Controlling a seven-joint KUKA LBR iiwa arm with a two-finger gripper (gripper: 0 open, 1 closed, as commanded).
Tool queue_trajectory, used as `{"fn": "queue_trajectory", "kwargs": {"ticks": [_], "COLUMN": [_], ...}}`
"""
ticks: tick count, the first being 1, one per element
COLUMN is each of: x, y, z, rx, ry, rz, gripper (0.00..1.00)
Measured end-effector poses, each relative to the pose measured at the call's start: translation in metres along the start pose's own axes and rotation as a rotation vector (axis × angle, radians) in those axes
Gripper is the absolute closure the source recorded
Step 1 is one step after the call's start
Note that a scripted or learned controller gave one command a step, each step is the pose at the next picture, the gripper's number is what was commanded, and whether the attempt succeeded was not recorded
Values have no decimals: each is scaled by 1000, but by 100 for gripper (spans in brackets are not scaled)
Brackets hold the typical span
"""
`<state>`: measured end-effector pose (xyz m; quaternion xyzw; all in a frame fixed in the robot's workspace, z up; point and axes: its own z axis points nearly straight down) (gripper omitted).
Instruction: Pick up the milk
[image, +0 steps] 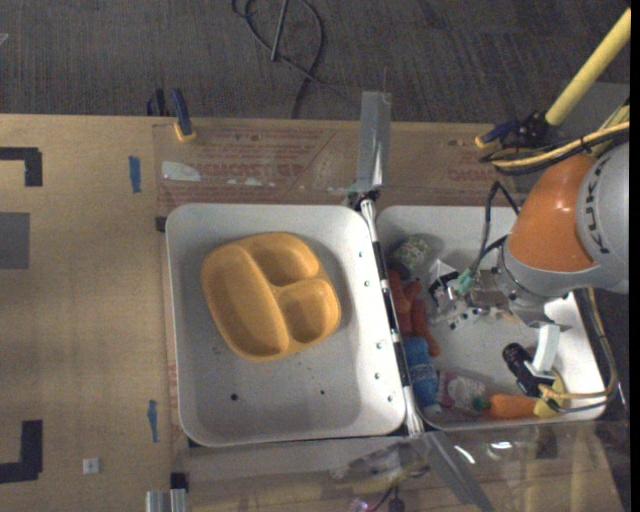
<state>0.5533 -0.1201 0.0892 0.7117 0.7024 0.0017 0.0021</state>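
Observation:
My gripper (455, 300) hangs low over the middle of the right bin (570, 330), reaching in from the right. Along that bin's left wall lie a pale green item (415, 248), a red-orange item (408, 302) and a blue item (420, 368). A clear bottle-like item with a pinkish label (462, 390) and an orange carrot (515, 405) lie at the front wall. I cannot say which of these is the milk. The gripper sits just right of the red-orange item, and nothing shows in its grasp.
The left bin (200, 390) holds a yellow divided plate (270, 295) in its upper half. A metal divider (385, 300) separates the two bins. Bare white floor shows at the right bin's far right and in the left bin's front part.

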Motion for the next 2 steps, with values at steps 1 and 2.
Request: {"fn": "queue_trajectory", "kwargs": {"ticks": [1, 2], "x": [-1, 68], "y": [1, 11], "z": [-9, -138], "rx": [-1, 7], "ry": [0, 0], "rz": [3, 75], "gripper": [100, 100]}}
